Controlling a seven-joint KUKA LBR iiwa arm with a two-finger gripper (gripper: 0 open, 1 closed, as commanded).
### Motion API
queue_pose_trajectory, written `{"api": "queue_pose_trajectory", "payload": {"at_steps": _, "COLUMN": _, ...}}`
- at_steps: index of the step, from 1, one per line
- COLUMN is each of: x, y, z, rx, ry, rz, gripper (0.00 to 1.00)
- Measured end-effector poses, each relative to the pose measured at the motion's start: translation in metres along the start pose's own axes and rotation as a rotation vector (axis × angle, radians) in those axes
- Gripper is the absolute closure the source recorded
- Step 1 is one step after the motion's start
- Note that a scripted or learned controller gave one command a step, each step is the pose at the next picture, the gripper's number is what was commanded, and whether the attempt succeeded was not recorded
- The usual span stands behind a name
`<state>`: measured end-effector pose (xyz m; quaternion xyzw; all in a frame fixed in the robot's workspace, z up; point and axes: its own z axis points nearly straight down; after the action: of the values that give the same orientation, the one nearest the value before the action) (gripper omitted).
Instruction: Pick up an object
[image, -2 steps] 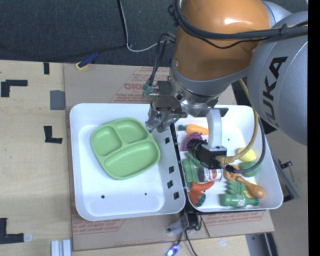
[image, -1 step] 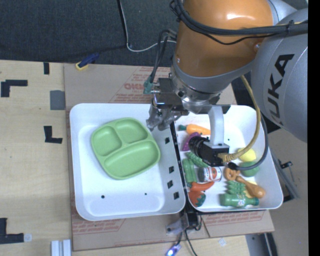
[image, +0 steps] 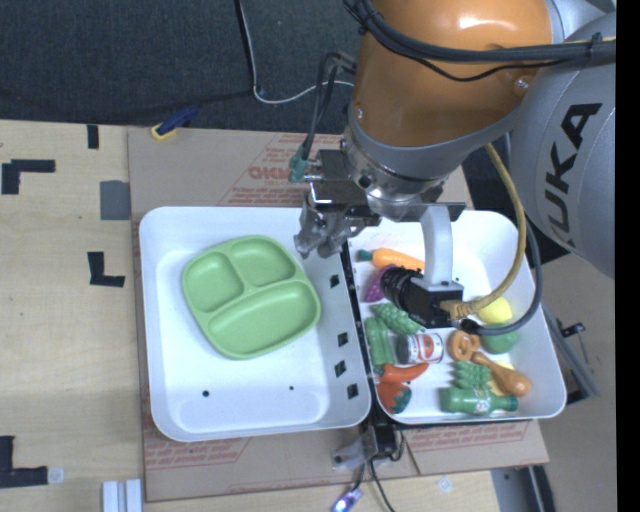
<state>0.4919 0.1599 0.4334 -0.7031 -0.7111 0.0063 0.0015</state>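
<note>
The right bin (image: 520, 250) holds several toy foods: an orange carrot (image: 395, 259), a purple piece (image: 372, 288), a green vegetable (image: 392, 322), a small can with a red label (image: 420, 348), a red pepper (image: 398, 375), a yellow lemon (image: 495, 311), an orange pretzel shape (image: 463, 346) and a green bumpy piece (image: 478, 400). My gripper (image: 322, 232) hangs over the divider between the bins, near the back, left of the carrot. Nothing shows between its fingers. The arm's wrist and orange band cover the back of the right bin.
The left bin (image: 170, 400) holds a green divided plate (image: 252, 294). A black camera unit (image: 415, 295) on the arm hangs over the right bin's toys. Cardboard lies under both bins, and a cable runs at the back.
</note>
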Motion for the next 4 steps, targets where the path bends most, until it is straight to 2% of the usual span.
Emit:
{"api": "queue_pose_trajectory", "payload": {"at_steps": 1, "x": 0.001, "y": 0.000, "z": -0.009, "rx": 0.002, "ry": -0.001, "rz": -0.002, "gripper": 1.00}}
{"api": "queue_pose_trajectory", "payload": {"at_steps": 2, "x": 0.054, "y": -0.006, "z": 0.038, "rx": -0.006, "ry": 0.005, "rz": 0.006, "gripper": 1.00}}
{"api": "queue_pose_trajectory", "payload": {"at_steps": 4, "x": 0.052, "y": -0.006, "z": 0.017, "rx": -0.005, "ry": 0.004, "rz": 0.004, "gripper": 1.00}}
